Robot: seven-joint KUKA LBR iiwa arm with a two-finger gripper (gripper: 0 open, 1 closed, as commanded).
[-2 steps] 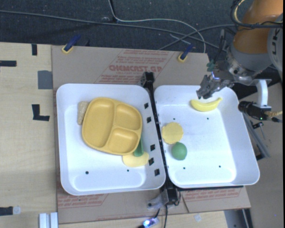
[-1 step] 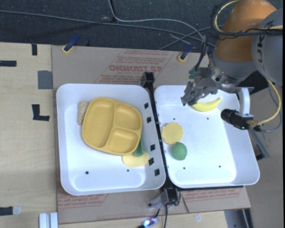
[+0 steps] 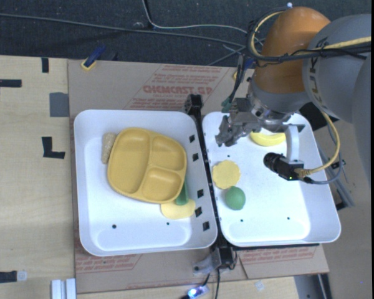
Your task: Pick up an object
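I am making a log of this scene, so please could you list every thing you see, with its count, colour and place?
bins: 2, white, side by side on bench
tray: 1, yellow, divided, left bin
flat piece: 1, tan, under tray's left edge
yellow piece: 1, at tray's lower edge
disc: 1, yellow, right bin
ball: 1, green, below disc
curved piece: 1, yellow, right bin, partly under arm
cardboard: 1, brown, under bins
gripper: 1, grey, above right bin

Tray point(image 3: 146, 165) in left bin point(image 3: 93, 229); ball point(image 3: 235, 198) in right bin point(image 3: 311, 229).
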